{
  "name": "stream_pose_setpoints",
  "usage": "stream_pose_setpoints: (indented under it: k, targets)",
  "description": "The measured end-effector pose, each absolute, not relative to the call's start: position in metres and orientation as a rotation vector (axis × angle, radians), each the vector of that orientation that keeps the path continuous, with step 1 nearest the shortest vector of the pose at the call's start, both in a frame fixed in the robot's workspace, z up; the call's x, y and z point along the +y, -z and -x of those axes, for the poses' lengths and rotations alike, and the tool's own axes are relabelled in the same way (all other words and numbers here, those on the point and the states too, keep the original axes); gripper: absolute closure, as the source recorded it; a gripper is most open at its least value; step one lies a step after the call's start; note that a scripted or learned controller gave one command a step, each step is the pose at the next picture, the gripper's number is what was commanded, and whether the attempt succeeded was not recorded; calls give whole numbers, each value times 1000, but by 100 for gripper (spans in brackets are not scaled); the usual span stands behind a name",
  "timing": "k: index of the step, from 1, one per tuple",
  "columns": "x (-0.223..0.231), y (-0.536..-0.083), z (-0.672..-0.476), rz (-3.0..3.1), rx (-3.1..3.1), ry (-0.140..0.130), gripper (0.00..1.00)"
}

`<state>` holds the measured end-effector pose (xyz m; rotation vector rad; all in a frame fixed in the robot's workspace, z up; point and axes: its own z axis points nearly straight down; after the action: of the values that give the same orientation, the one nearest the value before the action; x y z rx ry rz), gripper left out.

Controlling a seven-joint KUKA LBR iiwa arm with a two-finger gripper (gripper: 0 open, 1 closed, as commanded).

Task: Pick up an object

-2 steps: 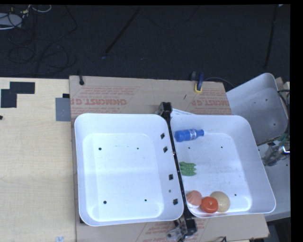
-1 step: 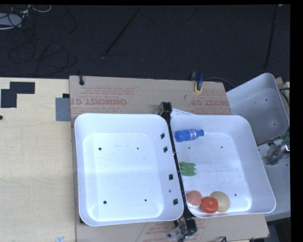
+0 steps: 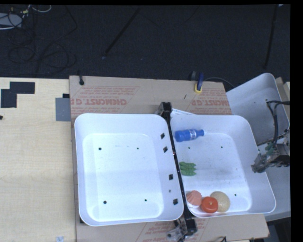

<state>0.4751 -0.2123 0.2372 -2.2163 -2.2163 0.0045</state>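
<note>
Robot hardware (image 3: 270,160) at right edge: small grey-black metal assembly, thin dark cables looping above it.

Robotics lab setup. Two white bins (image 3: 124,124) on cardboard (image 3: 142,94) atop a wood counter (image 3: 33,165). Loose cables (image 3: 28,14) on dark carpet (image 3: 165,38) behind.

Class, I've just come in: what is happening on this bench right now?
A robot arm's gripper sits at the right edge of the right white bin, holding nothing visible. In that bin lie a blue plastic bottle, a small green object, and three round pieces, pink, red and beige. Nothing is picked yet.
</note>
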Motion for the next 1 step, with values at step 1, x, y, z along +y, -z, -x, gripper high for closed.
stream_pose_setpoints:
  k: [1]
  targets:
    - [-214,-250,-476,2220,-2218,-3,100]
